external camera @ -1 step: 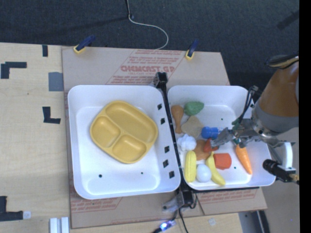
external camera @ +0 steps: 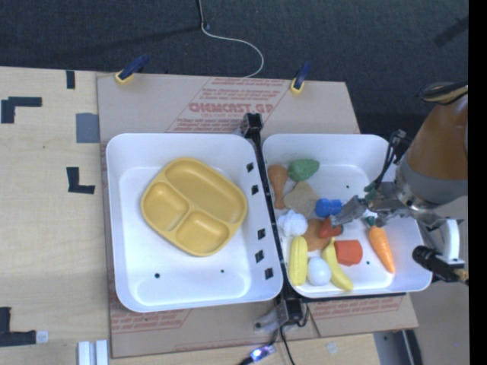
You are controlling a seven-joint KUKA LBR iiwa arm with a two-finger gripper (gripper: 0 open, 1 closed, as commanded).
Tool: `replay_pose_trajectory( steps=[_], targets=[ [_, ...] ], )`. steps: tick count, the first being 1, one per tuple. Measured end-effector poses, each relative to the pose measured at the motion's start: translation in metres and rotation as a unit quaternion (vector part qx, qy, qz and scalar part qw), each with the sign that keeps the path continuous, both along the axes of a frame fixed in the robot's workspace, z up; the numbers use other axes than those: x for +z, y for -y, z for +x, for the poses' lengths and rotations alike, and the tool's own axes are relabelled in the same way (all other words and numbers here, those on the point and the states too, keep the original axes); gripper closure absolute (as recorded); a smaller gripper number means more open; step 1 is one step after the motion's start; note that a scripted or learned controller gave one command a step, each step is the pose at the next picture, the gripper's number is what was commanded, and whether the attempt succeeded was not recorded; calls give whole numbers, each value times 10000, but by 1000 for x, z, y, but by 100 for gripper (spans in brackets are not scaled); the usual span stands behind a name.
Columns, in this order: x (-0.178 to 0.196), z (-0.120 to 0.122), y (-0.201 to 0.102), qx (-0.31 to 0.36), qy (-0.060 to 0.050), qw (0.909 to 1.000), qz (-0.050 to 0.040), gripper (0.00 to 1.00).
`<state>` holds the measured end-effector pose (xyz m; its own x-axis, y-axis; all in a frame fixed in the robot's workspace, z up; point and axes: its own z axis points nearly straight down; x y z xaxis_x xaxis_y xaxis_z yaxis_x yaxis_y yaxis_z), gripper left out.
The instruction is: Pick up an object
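The small blue plastic block [external camera: 329, 207] sits mid-right bin [external camera: 358, 147] among crowded toy foods, so the pincer [external camera: 351, 213] hangs low just beside it, seemingly for a grasp, though whether it grips anything I cannot tell.

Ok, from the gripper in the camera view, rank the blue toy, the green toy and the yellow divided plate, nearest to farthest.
1. blue toy: right bin, just left of the gripper.
2. green toy: same bin, up near its back wall, farther left.
3. yellow divided plate: in the left bin, across the divider, clearly farthest.
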<state>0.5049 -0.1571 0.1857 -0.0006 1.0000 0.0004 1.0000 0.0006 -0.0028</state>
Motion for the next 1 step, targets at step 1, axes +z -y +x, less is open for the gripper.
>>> replay_pose_trajectory(
  steps=[1],
  targets=[
    [-64, -3, 0, 1, -14, 10000, 4, 0]
  ],
)
